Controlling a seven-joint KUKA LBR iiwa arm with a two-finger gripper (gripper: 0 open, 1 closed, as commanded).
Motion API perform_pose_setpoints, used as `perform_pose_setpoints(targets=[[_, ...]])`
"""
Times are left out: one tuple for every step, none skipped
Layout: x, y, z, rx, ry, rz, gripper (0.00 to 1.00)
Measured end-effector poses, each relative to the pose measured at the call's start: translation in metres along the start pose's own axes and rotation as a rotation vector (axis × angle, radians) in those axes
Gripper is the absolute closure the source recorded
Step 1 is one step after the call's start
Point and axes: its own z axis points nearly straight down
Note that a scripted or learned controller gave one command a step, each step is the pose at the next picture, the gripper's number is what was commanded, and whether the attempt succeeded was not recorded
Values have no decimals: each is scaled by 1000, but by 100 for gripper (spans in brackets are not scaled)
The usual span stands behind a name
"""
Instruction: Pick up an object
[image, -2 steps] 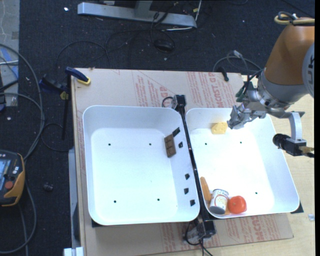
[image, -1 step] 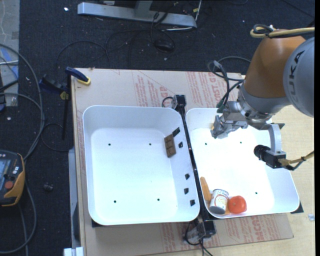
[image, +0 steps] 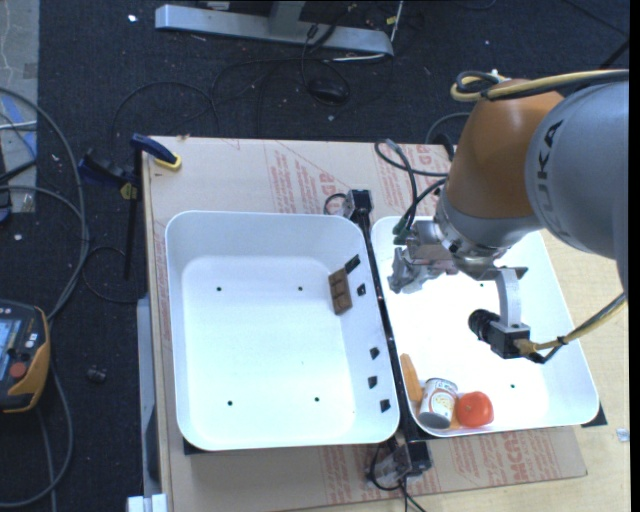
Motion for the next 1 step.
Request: perform_pose_setpoints(targets=[[53,-23,9,0,0,0,100]])
